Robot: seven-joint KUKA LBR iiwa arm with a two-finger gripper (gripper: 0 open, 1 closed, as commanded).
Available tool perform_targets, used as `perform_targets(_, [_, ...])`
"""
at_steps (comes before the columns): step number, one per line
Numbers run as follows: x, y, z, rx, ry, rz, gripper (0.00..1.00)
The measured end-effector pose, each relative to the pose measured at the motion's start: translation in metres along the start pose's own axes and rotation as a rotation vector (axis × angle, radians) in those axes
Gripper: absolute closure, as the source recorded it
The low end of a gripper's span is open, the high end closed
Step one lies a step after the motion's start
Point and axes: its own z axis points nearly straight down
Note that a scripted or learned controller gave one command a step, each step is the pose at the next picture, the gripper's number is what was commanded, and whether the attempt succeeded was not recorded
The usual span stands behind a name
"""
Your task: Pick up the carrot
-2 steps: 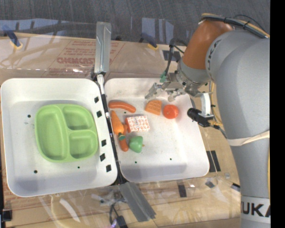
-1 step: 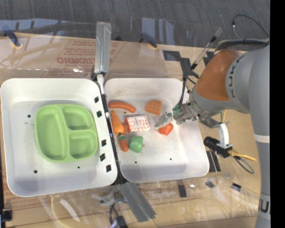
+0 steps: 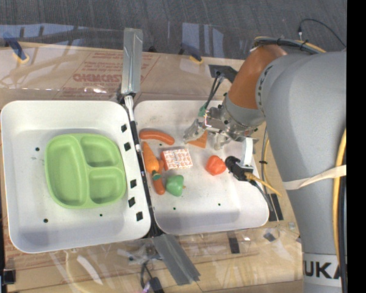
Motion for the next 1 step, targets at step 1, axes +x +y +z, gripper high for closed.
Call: perform_targets(1, [0.0012, 0.0004, -0.0097, 0.002, 0.0, -0.006, 1.0])
